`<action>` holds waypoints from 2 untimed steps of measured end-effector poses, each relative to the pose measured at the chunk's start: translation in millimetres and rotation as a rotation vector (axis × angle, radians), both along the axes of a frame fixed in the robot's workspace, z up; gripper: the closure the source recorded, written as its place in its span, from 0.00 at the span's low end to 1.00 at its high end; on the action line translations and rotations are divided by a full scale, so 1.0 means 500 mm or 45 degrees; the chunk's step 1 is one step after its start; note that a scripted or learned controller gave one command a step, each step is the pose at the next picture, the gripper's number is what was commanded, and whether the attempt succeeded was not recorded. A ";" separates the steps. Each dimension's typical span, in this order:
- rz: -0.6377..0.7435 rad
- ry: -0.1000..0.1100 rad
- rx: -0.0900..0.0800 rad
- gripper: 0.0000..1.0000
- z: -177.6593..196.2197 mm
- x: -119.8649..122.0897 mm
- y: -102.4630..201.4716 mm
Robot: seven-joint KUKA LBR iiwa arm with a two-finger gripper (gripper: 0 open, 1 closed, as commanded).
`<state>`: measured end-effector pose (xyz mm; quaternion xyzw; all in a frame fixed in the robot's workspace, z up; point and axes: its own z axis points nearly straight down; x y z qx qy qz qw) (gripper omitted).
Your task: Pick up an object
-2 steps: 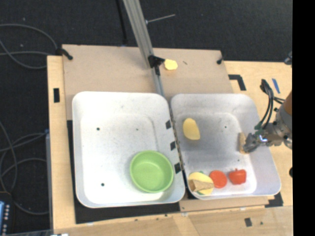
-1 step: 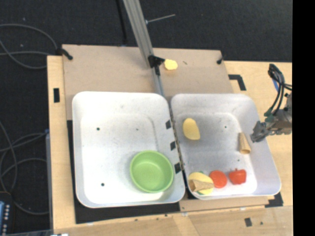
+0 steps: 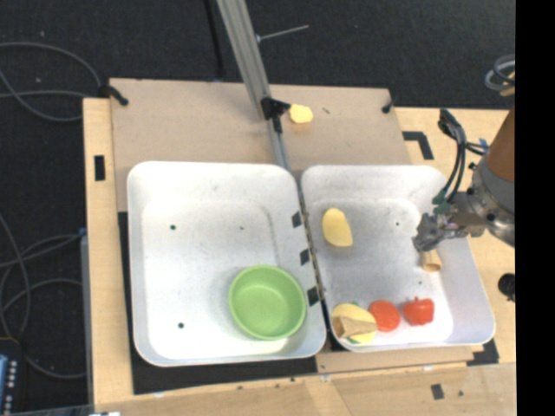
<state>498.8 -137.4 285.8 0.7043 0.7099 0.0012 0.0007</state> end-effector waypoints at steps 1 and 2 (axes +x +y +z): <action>0.001 0.002 0.001 1.00 0.002 0.014 0.109; -0.001 0.002 0.000 1.00 -0.001 0.029 0.207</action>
